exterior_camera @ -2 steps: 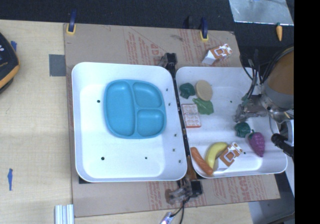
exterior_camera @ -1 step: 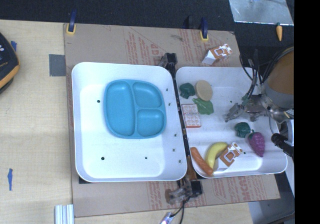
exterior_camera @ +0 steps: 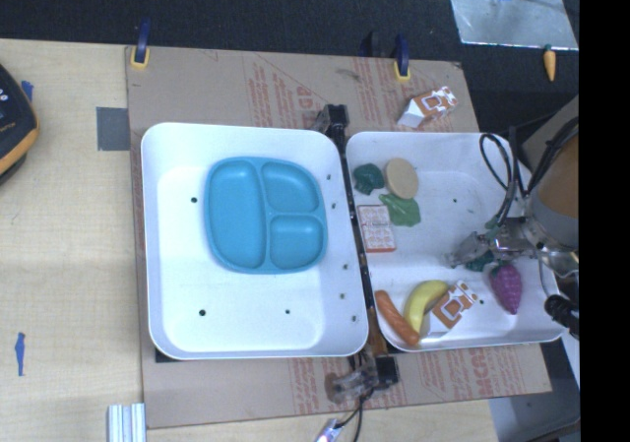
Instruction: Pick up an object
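Observation:
The right bin (exterior_camera: pixel 448 184) holds several toy foods. A dark green piece (exterior_camera: pixel 368 176), a tan round disc (exterior_camera: pixel 401 177) and a lighter green piece (exterior_camera: pixel 402 210) lie at its far left. A small printed packet (exterior_camera: pixel 376 229) lies beside the left wall. A yellow banana (exterior_camera: pixel 423 301), an orange sausage (exterior_camera: pixel 396 320) and a small orange-and-white carton (exterior_camera: pixel 456 304) sit at the near edge. A purple eggplant (exterior_camera: pixel 506 287) lies at the near right. My gripper (exterior_camera: pixel 479 253) is low inside this bin, just up-left of the eggplant, with a bit of teal showing at its tip.
The left bin (exterior_camera: pixel 172 233) carries a blue divided plate (exterior_camera: pixel 264 214). Another orange-and-white carton (exterior_camera: pixel 429 107) lies on the cardboard behind the right bin. Black cables (exterior_camera: pixel 497 169) loop over the right bin's far right corner. Clamps hold the cardboard's edges.

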